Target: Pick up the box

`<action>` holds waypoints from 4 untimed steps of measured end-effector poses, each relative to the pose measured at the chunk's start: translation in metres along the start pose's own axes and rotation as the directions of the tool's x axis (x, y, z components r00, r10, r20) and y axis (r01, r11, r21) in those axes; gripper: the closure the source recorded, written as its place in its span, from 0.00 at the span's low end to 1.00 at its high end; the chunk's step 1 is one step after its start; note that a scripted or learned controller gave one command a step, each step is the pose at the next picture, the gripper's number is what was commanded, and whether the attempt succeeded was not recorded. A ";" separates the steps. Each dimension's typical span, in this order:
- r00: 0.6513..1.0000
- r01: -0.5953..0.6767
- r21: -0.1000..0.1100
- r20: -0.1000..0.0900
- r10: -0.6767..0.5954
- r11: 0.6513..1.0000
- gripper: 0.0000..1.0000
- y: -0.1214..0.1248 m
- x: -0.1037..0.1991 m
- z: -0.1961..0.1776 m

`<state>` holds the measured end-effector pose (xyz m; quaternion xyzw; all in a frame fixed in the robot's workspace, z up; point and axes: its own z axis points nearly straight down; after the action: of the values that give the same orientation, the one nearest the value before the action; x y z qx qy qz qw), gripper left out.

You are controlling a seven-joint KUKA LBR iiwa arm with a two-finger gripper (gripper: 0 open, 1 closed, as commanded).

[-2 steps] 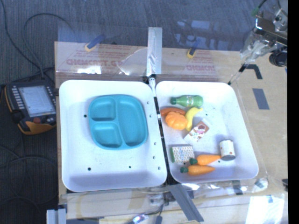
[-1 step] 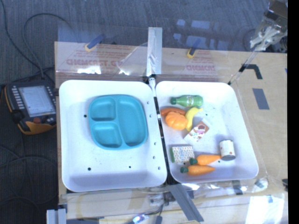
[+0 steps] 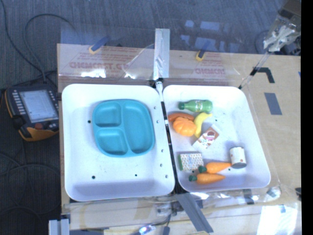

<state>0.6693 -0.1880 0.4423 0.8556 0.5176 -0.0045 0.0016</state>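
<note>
box (image 3: 207, 137) in right white bin (image 3: 254, 131), wooden bench (image 3: 283, 146), grey carpet (image 3: 73, 9), end effector (image 3: 279, 35) grip cannot be told

We see the end effector (image 3: 279, 33) at the upper right only as a pale blur, partly cut by the edge. The box (image 3: 207, 137) carries print too small to read, and the two carrots (image 3: 211, 173) overlap, hiding part of each.
</note>
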 end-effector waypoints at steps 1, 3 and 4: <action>1.000 0.002 0.001 0.005 -0.002 1.000 1.00 0.000 0.001 -0.008; 1.000 0.006 0.004 0.015 -0.006 1.000 1.00 0.000 0.004 -0.025; 1.000 0.008 0.005 0.019 -0.008 1.000 1.00 0.000 0.006 -0.034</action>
<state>0.6724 -0.1829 0.4758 0.8535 0.5209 -0.0142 0.0044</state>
